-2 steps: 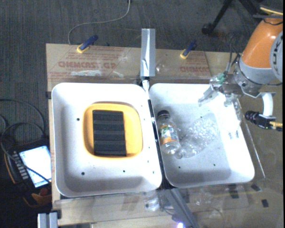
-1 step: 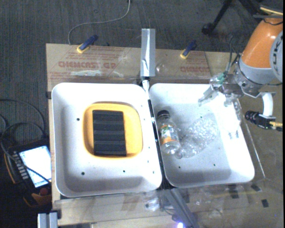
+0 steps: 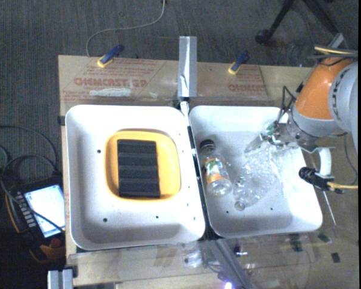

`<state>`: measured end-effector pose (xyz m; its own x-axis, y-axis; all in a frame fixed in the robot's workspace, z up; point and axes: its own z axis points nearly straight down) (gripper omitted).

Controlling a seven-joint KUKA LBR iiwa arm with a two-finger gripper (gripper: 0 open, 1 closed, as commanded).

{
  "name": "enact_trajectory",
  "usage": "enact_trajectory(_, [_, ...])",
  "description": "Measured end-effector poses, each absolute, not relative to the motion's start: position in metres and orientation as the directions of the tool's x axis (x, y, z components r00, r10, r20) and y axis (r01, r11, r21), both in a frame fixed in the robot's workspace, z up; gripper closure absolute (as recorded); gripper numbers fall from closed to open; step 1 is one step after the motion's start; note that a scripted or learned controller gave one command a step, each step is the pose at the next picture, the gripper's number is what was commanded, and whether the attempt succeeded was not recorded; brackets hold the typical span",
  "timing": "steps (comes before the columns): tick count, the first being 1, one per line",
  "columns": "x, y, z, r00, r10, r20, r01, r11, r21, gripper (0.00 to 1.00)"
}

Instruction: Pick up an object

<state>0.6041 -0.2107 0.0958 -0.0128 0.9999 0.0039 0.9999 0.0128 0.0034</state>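
The right white bin [image 3: 301,215] holds a small clear bottle [image 3: 213,170] with an orange label and a dark cap, lying near its left wall. Beside it, crumpled clear plastic [image 3: 260,167] stretches from the bin's middle toward the upper right. The left white bin [image 3: 84,221] holds a yellow dish-shaped object with a black ridged insert [image 3: 141,166]. My gripper [image 3: 275,132] hangs at the right bin's upper right, at the top end of the clear plastic, below the grey and orange arm [image 3: 325,98]. Whether it touches the plastic is unclear.
Two blue and yellow clamps [image 3: 110,55] [image 3: 239,61] hold the brown board at the back. A metal post [image 3: 187,65] rises between the bins. A tablet [image 3: 45,206] and cables lie on the floor at the left.
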Motion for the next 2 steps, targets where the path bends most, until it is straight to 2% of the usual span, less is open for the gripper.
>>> enact_trajectory(1, [0.625,-0.221,0.134,0.037,0.999,0.000,0.999,-0.037,-0.001,0.00])
enact_trajectory(2, [0.606,-0.212,0.229,-0.056,0.998,0.000,0.998,0.056,0.001,0.00])
